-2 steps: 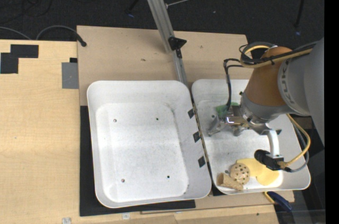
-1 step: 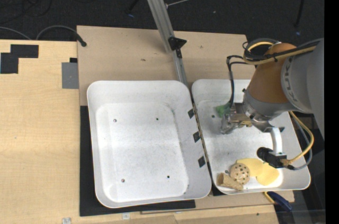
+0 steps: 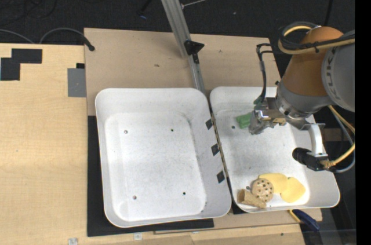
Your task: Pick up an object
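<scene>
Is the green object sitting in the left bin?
No, the green object lies in the right bin, next to the gripper.

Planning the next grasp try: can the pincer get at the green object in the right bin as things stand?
Probably yes. The pincer hangs just beside the green object in the right bin, with nothing lying between them; the cookie and yellow pieces sit well away.

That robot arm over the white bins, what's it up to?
The grey and orange arm is reaching into the right bin from the right. Its gripper is low in the bin's upper part, right beside a small green object. Whether it has hold of anything is not visible. A round cookie-like piece and pale yellow pieces lie in that bin's near corner. The left bin sits alongside.
</scene>
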Robot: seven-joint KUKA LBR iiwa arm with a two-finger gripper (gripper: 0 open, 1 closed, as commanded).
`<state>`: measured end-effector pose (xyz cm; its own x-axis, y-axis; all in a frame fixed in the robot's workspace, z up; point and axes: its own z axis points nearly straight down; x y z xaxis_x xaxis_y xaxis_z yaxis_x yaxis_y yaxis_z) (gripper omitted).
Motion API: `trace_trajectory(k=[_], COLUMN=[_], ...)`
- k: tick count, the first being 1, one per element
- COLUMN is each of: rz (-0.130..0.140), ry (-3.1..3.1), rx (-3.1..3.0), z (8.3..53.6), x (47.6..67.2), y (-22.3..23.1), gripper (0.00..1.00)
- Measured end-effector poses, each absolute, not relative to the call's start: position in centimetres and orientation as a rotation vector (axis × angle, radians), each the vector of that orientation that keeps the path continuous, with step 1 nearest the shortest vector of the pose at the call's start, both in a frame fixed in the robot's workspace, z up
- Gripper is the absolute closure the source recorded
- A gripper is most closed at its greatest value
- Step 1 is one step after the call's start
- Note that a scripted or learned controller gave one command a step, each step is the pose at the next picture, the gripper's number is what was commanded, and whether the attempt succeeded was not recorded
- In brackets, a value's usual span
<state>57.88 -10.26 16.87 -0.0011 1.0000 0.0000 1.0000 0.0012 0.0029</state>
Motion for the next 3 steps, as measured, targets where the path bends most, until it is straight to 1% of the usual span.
trace_trajectory(k=[1, 2, 3], rz=[0.004, -0.001, -0.003], ry=[2.219, 2.225, 2.229], rx=[2.219, 2.22, 2.222], z=[23.2, 24.2, 22.9], x=[57.7, 57.8, 56.7], y=[-10.4, -10.5, -5.1], gripper=[1.0, 1.0, 1.0])
